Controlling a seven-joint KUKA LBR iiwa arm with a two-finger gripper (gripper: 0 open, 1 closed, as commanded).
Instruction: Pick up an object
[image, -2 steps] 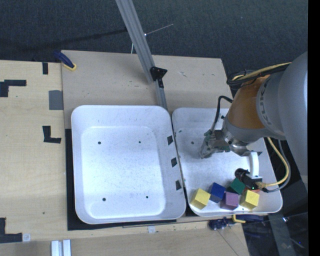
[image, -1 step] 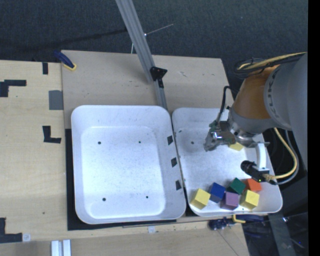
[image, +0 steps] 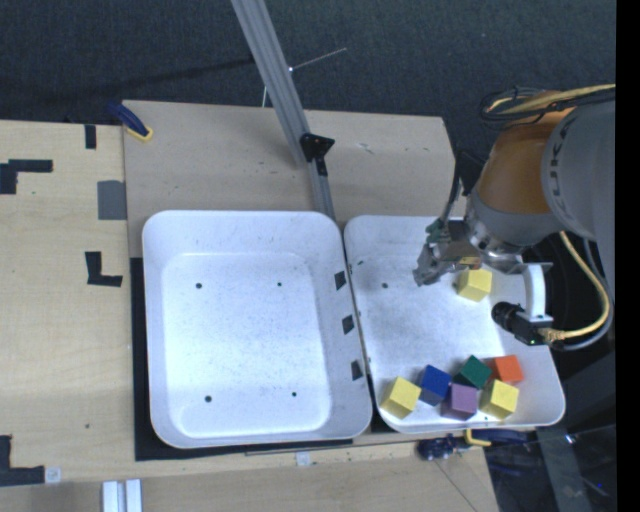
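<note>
My pincer (image: 436, 266) is low over the right bin (image: 395, 310), upper part of it. Can't tell if it's apart or together, too dark and small from this angle. Nothing seen clamped in it, so I count no grab yet.

Closest candidate: lone yellow cube (image: 474, 284), just beside the pincer, on the arm's side, resting on the bin floor. Looks like the likely target, but that's my guess.

Rest of the objs are clustered at the right bin's near edge, well apart from the pincer: yellow cube at near edge (image: 402, 396), blue cube (image: 435, 383), purple cube (image: 463, 399), green cube (image: 474, 372), orange cube (image: 508, 369), another yellow one (image: 502, 399).

Left bin (image: 240, 320) sits alongside the right bin on the desk (image: 60, 220).

Progress: approach done-ish; grasp and lift all left, imo.
</note>
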